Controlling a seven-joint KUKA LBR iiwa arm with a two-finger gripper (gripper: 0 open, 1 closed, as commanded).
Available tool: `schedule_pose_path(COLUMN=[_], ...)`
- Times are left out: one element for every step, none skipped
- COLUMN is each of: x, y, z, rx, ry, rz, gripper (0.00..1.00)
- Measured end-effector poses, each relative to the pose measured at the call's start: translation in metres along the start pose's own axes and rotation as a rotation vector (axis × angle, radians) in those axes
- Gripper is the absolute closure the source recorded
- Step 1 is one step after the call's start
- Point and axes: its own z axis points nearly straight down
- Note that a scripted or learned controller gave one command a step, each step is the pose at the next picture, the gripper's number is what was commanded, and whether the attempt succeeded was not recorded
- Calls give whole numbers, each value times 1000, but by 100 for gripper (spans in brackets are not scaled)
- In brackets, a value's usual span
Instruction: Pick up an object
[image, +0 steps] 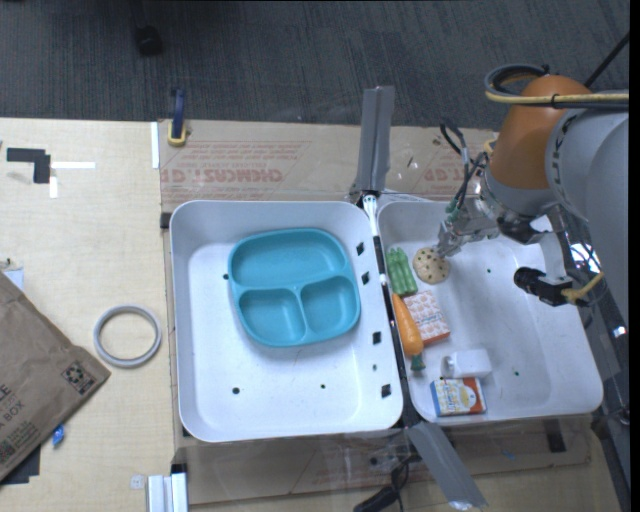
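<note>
**Operator:** How does the arm (560, 130) sit?

**Observer:** You see it reaching in from three o'clock, its orange band at the upper right, the wrist bent down and leftward over the right bin (540, 395). The gripper (447, 243) hangs at that bin's far left part, around eleven o'clock from the bin's middle. Its tip sits right at the cookie (431, 264), a round tan piece with dark specks. Whether the fingers are parted or closed, you cannot tell; the tip is too small and cluttered. You cannot tell either whether the cookie is between them.

**Operator:** Count the things for me.

**Observer:** Two white bins sit side by side on the counter (80, 250). The left bin (200, 400) holds one blue divided plate (294, 287) with three compartments. In the right bin you count six things: the cookie, one green vegetable (400, 271) along the left wall, one carrot (407, 326) at six o'clock from it, one pink-patterned packet (429, 316) just beside the carrot, one small white block (468, 361), and one small carton (459, 397) at the near edge. On the counter at nine o'clock from the bins lie one grey ring (127, 334) and one brown cardboard box (35, 375).
</note>
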Motion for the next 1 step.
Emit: schedule_pose_path(x=[-27], y=[4], z=[-118], rx=[8], ry=[5], rz=[-153], gripper=[100])
